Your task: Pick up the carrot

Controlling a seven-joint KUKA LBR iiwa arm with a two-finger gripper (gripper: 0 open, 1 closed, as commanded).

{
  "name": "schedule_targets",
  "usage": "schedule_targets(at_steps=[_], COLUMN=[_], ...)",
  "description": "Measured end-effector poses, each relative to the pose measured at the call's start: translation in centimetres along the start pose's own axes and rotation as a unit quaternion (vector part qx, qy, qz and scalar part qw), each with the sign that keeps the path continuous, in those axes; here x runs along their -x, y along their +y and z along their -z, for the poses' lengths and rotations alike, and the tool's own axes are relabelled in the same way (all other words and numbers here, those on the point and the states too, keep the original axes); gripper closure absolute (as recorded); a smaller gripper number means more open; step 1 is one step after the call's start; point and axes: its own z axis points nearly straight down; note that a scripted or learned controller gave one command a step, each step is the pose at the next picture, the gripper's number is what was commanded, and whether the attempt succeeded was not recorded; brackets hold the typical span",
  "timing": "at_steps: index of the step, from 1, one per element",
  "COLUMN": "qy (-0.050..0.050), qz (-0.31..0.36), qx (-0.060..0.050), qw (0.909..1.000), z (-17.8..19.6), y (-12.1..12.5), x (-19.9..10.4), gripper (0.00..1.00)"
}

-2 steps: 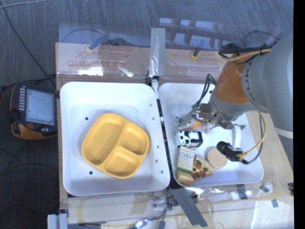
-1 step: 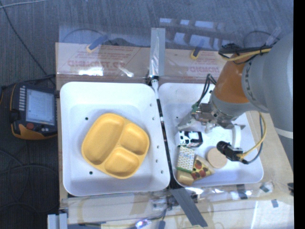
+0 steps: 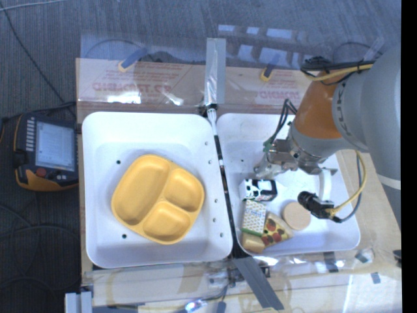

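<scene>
Showing mirrored, unreadable red lettering on cardboard (image 3: 140,87) behind left bin (image 3: 91,175).

Grey arm (image 3: 374,103), orange wrist band (image 3: 317,113), yellow cable (image 3: 352,197), metallic end effector (image 3: 270,165).

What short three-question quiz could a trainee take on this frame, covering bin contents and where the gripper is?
1. True or false: the yellow divided plate lies in the left bin.
2. Multiple choice: the gripper is above which bin? A) the left bin B) the right bin C) neither
3. Which small object lies just below the gripper in the camera view?

Key
1. True.
2. B.
3. The black-and-white toy; the food pieces and the tan round disc lie nearer the bin's front edge.
</scene>
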Motion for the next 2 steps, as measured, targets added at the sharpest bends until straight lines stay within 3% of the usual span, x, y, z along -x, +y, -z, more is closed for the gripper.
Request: schedule_targets(at_steps=[1,2], qy=[0.0,0.0], qz=[0.0,-0.003], qx=[0.0,0.008], qw=[1.0,1.0], z=[0.0,-2.3], y=[0.0,5.8], x=[0.0,4.6], gripper=[0.0,0.0])
